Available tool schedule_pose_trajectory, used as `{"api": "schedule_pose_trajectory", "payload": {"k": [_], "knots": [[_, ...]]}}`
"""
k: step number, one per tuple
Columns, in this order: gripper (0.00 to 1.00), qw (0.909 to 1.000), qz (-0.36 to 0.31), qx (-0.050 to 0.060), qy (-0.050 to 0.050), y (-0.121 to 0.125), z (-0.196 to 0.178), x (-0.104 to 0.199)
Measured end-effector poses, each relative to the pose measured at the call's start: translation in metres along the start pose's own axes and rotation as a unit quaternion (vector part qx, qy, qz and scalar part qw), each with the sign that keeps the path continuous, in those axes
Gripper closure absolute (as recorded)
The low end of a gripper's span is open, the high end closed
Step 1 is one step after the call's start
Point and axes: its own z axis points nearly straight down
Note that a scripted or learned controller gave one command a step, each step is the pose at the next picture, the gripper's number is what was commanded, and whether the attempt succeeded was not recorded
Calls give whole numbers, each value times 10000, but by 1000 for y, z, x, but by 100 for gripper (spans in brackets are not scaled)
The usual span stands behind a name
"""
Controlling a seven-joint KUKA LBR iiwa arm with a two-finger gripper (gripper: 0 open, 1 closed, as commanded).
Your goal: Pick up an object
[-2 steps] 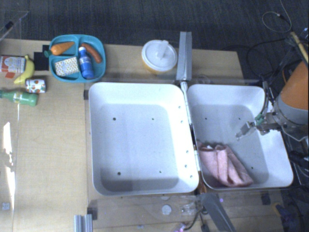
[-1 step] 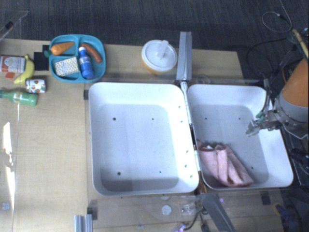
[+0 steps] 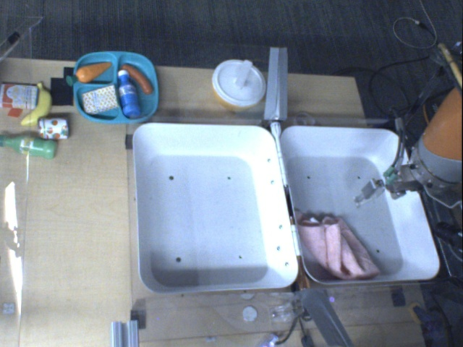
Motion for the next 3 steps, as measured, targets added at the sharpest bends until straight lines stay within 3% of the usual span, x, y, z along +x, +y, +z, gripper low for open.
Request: {"api": "schedule_pose_trajectory", "payload": {"k": [1,2,3], "knots": [[0,9979,-643,-31,-13,19,83,43],[0,9866,-1633,-57,-30,-15,82,77],[100,9866,-1630,-98,-52,-11,69,77]]}}
